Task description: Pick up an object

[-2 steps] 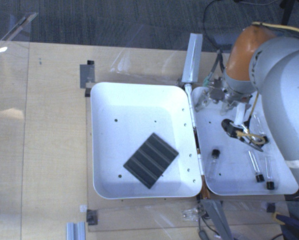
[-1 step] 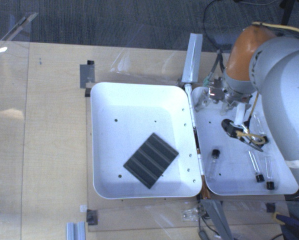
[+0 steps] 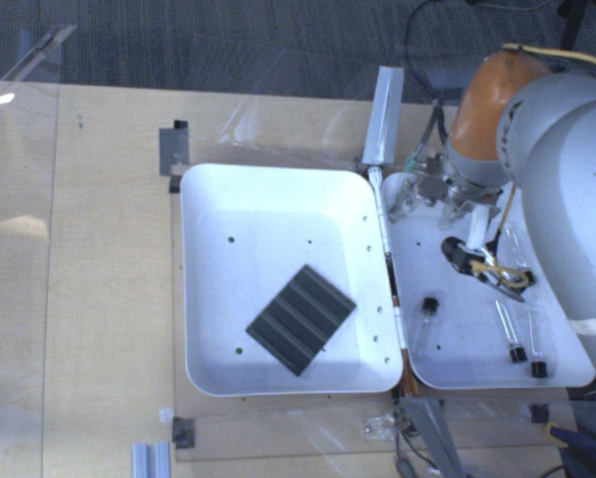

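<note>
A dark grey ribbed rectangular pad (image 3: 301, 319) lies flat and turned at a slant in the lower middle of the left bin (image 3: 208, 267). In the right bin (image 3: 457, 366) I see a small black-capped vial (image 3: 430, 308) and two clear tubes with black ends (image 3: 507, 332) (image 3: 534, 352). My gripper (image 3: 406, 195) hangs low over the far left corner of the right bin, below the orange band (image 3: 485, 98), apart from all of these things. Nothing shows in its grasp.
The bulky grey arm (image 3: 567, 197) covers the right side of the right bin. A metal bar (image 3: 383, 127) stands behind the divide between the bins. Wooden bench top (image 3: 79, 267) surrounds the bins.
</note>
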Robot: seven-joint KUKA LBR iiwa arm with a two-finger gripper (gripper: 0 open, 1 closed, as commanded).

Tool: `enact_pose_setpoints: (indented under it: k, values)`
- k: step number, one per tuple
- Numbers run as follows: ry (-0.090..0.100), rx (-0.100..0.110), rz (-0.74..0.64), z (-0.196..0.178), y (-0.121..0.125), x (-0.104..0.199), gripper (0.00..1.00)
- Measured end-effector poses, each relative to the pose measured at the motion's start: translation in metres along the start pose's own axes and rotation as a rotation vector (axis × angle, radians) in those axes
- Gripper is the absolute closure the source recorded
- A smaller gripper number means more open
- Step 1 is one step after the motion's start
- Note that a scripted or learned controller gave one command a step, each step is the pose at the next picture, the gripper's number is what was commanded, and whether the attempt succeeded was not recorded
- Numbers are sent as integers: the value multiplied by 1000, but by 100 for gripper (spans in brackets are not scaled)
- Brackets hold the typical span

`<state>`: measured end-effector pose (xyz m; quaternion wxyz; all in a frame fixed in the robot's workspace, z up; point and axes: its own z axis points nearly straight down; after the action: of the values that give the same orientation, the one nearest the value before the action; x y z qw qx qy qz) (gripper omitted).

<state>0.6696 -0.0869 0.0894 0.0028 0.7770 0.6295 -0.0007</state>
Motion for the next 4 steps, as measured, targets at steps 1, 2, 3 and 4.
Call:
enact_pose_setpoints:
  k: [1,2,3,4]
  values:
    - [0,0,0,0,0,0,0]
    - [1,7,-628,1,1,-14,0]
    - [1,7,-628,1,1,-14,0]
    - [1,7,-628,1,1,-14,0]
